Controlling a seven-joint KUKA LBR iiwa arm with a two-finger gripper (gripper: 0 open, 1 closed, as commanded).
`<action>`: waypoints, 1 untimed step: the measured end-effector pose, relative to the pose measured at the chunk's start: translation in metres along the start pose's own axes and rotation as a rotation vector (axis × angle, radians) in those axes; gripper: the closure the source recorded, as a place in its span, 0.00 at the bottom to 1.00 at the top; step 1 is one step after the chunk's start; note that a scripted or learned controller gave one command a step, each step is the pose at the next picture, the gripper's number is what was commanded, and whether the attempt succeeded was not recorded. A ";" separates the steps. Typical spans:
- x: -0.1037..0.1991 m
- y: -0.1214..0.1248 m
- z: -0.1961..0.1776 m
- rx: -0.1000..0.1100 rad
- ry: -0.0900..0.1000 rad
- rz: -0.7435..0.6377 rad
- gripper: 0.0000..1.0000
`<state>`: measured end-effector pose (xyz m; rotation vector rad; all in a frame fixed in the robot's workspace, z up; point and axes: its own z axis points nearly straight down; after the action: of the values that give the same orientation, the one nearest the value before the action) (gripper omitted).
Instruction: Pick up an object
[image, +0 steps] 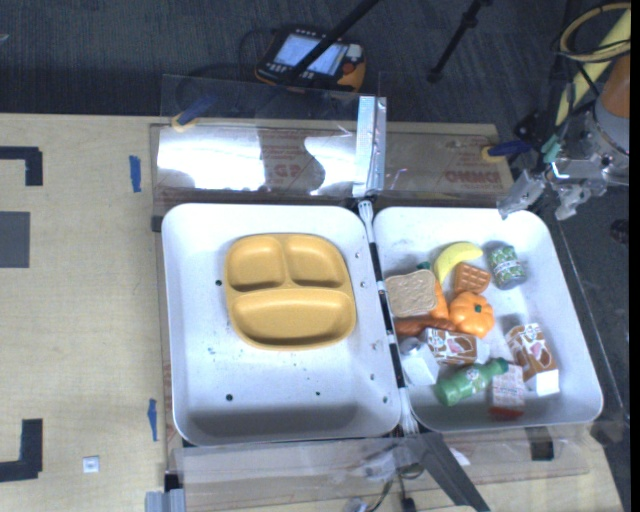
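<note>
The right bin (570, 290) holds a heap of toy food: a yellow banana (458, 257), a slice of brown bread (411, 294), an orange pumpkin (472, 313), a small green-labelled can (506, 266), a green bottle (466, 382), a waffle-like orange piece (470, 279) and several printed packets (530, 347). My gripper (545, 195) hangs at the bin's far right corner, just above its rim, apart from the heap. Its two fingers stand spread with nothing between them.
The left bin (190, 330) carries a yellow divided tray (289, 288). A clear plastic screen (265, 150) stands behind the bins. A pendant with a lit screen (308, 57) lies on the floor at the back. Cables and the arm crowd the top right.
</note>
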<state>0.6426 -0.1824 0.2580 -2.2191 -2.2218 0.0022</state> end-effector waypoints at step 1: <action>-0.020 -0.006 0.156 -0.015 -0.005 -0.293 0.00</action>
<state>0.6363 -0.2025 0.1015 -1.8792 -2.5335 -0.0089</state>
